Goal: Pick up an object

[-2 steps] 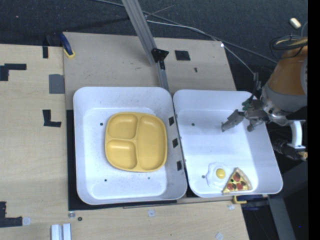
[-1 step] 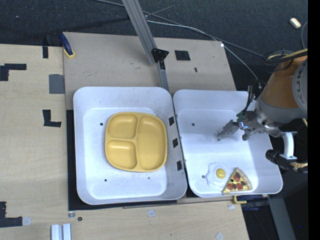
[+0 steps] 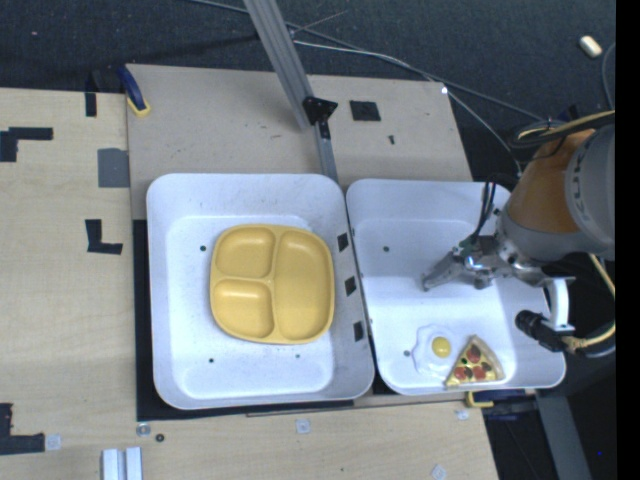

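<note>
A fried-egg toy and a pizza-slice toy lie side by side at the near edge of the right bin. My gripper hangs over the middle of that bin, pointing left, a little beyond the egg and apart from both toys. Its fingers meet at the tips, shut, with nothing between them. The grey arm with its orange band comes in from the right.
A yellow divided plate sits in the middle of the left bin. A grey metal pole slants across the bench behind the bins. Cables run over the dark floor at the back right.
</note>
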`<state>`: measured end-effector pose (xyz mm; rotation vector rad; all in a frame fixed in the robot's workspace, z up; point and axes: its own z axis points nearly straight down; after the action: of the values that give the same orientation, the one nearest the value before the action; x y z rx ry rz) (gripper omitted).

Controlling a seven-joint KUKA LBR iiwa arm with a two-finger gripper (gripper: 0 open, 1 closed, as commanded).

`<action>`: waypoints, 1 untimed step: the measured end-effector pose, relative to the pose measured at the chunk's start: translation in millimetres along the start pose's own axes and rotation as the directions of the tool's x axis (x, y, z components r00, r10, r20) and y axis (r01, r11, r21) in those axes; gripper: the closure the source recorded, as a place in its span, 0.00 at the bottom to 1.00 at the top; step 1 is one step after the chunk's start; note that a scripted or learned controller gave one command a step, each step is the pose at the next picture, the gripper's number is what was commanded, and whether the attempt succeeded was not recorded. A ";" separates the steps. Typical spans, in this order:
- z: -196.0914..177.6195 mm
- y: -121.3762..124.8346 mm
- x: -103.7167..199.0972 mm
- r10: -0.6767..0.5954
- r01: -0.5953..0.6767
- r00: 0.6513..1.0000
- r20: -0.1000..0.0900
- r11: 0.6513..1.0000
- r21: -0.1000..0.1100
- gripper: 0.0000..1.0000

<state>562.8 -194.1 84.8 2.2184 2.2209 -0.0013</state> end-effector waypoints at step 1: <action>-13.4 1.8 -0.1 -0.001 0.001 1.000 0.002 1.000 -0.006 1.00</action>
<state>564.5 -194.2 98.2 2.2137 2.2178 0.0031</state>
